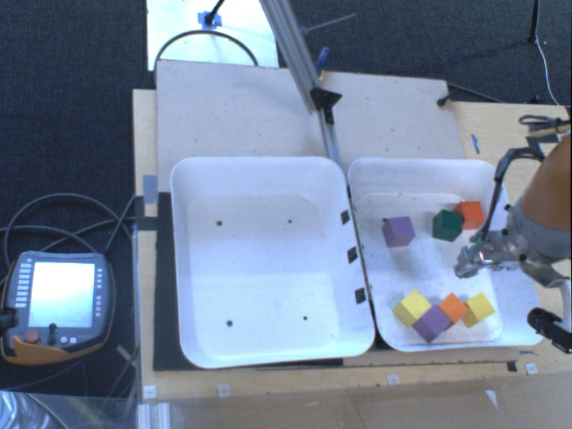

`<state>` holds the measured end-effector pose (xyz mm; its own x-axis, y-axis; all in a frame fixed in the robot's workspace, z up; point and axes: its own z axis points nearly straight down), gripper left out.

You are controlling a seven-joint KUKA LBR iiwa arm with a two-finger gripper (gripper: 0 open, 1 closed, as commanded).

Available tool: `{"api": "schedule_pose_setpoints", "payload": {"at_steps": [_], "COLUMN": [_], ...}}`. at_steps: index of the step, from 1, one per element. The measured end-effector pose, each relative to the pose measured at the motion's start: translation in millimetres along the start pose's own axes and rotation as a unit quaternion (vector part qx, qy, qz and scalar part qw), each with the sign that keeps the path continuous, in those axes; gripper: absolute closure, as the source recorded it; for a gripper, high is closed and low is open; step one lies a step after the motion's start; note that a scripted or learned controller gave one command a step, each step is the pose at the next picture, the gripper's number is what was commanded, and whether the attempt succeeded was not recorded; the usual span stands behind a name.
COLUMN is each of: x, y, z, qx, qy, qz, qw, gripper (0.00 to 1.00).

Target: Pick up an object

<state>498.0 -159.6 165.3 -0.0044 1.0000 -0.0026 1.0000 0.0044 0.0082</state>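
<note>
1. Two shallow white bins side by side on the worktop (pixel 268 378): left bin (pixel 192 266) nearer the worktop's left edge, right bin (pixel 375 293) toward its right edge.
2. Gripper (pixel 472 259) low over the right bin's right side, reaching in from the worktop's right edge on the grey arm (pixel 545 231); cannot tell whether released or clenched, too blurred.
3. Nothing visibly grasped by the gripper.
4. Near the right bin's far wall: purple cube (pixel 399 231), green cube (pixel 448 225), and orange cube (pixel 469 214) touching or just beside the green one.
5. Near the right bin's front wall, a close cluster: yellow cube (pixel 413 307), second purple cube (pixel 433 323), small orange cube (pixel 454 307), second yellow cube (pixel 480 308).
6. Gripper between the two groups, just beside the green cube, apart from the front cluster.
7. Off the worktop's left edge, on the dark floor: a handheld control pendant (pixel 55 307) with bright screen and looping cable.
8. No readable writing, brand or label anywhere; pendant screen washed out.
</note>
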Motion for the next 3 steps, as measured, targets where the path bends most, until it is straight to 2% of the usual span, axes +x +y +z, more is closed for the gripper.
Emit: {"api": "schedule_pose_setpoints", "payload": {"at_steps": [2,3], "x": [-12.9,36.8], "y": [14.4,31.6], "z": [-117.9,-121.1], "qx": [-0.001,0.002], "qy": [0.0,0.002], "qz": [-0.001,-0.003], "qw": [1.0,1.0], "gripper": [1.0,1.0]}}
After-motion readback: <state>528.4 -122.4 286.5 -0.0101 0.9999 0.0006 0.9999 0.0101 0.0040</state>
